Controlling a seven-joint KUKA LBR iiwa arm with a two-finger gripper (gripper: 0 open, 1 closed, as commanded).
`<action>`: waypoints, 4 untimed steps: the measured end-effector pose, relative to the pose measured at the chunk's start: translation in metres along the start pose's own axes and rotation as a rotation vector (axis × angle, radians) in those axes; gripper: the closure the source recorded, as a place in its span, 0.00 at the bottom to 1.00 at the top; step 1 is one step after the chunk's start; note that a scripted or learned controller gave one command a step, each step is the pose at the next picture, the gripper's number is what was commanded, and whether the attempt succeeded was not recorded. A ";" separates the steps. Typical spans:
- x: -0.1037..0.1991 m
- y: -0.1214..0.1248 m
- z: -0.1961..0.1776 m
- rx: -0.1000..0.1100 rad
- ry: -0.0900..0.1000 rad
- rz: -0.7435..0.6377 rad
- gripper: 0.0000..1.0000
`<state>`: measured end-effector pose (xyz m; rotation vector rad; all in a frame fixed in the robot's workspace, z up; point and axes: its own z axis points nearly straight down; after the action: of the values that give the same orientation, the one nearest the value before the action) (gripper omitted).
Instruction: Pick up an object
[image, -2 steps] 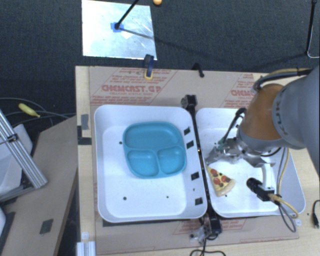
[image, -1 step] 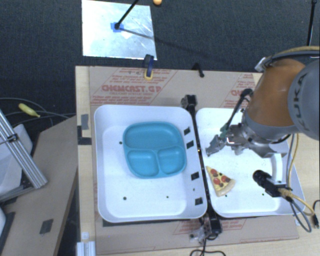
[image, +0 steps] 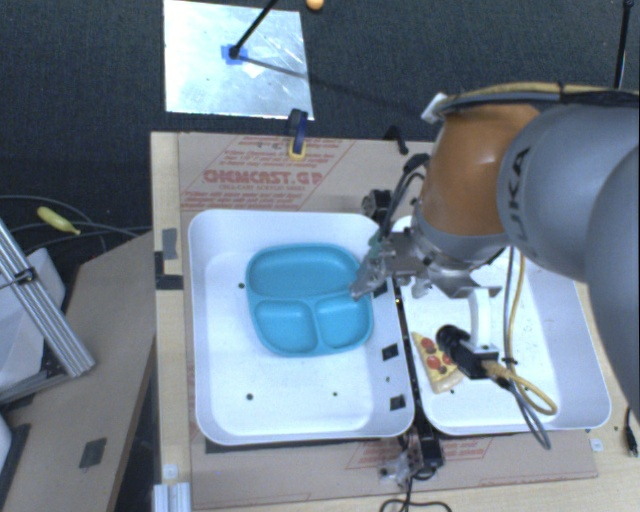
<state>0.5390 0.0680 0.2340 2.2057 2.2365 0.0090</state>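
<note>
Plate (image: 300, 300), blue and divided into three compartments, is lying flat in the left bin (image: 230, 400), serving as the landmark for all positions below. Tool (image: 368, 280) is sitting at the plate's right rim, close to the divider between the two bins, and appears to be touching or nearly touching that rim; contact cannot be confirmed. Whether the tool is apart or together cannot be told, since the wrist is masking it. This placement suggests an edge grasp is being attempted, as the raised rim is offering the only purchase on a flat plate. Toy pizza slice (image: 437, 360) is resting in the right bin (image: 570, 400), right of the plate and below the arm (image: 560, 170). Both bins are standing on the surface (image: 270, 170).
</note>
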 end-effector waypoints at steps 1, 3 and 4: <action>-0.006 0.000 -0.010 0.001 -0.003 0.008 1.00; 0.031 -0.046 -0.173 0.001 -0.003 0.009 0.00; 0.031 -0.045 -0.184 -0.003 -0.002 0.003 1.00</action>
<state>0.4924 0.0977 0.4183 2.2065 2.2300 0.0100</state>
